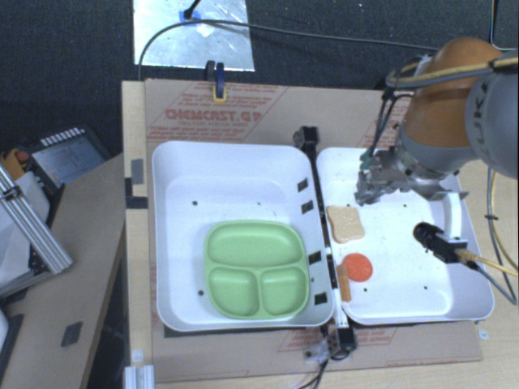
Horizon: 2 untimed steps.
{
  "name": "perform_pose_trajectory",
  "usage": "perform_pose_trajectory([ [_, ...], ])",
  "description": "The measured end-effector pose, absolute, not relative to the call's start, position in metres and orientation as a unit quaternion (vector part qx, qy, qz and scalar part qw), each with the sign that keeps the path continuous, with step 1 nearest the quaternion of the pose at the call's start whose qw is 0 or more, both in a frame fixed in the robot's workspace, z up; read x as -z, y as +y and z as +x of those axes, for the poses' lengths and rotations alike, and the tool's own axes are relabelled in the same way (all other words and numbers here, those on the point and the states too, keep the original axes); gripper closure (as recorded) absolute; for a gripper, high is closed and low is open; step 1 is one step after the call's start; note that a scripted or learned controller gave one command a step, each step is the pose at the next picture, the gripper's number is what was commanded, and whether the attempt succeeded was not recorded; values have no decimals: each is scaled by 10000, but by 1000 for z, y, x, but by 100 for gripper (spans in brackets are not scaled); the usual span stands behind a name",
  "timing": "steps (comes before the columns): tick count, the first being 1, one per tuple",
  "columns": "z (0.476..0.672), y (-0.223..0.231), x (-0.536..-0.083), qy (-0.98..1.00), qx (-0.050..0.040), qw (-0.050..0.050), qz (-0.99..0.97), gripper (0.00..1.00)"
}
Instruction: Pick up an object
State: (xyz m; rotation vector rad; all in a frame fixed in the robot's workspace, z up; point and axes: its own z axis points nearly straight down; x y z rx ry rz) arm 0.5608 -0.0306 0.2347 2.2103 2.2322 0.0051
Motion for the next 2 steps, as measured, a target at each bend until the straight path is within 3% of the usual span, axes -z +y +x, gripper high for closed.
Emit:
perform_pose_trajectory([
  [1, 588, 21, -225, 7106, -16, 3, 7036, 100],
  [2, 598, 80, -219, 7108, -18, 2, 7034, 100],
])
